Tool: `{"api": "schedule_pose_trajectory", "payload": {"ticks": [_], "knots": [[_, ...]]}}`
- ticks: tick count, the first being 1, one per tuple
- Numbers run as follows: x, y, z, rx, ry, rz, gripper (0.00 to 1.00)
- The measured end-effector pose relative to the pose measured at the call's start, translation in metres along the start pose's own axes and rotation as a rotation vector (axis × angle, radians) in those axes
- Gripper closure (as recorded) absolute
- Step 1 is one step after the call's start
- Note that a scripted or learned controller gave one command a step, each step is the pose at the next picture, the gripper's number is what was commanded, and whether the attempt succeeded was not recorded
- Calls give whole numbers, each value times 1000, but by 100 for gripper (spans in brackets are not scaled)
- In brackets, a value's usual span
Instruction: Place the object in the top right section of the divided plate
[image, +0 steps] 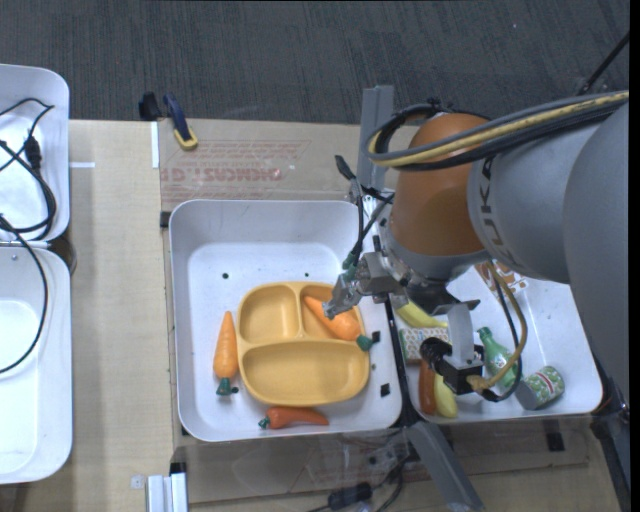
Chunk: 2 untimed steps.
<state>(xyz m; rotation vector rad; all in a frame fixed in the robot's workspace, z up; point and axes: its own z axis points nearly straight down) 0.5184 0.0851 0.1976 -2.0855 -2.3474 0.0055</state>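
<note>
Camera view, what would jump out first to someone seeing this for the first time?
The big grey arm with its orange band reaching in from the right over both bins. Its hand sits at a carrot lying in the top right section of the yellow divided plate in the left bin. Two more carrots lie outside the plate, one left, one below.

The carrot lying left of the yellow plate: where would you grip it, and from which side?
Probably across the middle of the carrot, coming straight down from above. It lies flat on the floor of the white bin, long axis running top to bottom in the camera view, green stem nearest the camera. The fingers would close across its width; there is bare floor on its left, while the divided plate sits close on its right.
</note>
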Motion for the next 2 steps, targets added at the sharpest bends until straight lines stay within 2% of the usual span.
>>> {"api": "schedule_pose_trajectory", "payload": {"ticks": [1,2], "knots": [[-2,1,-8,2,-1,4,100],[-2,0,-8,2,-1,5,0]]}}
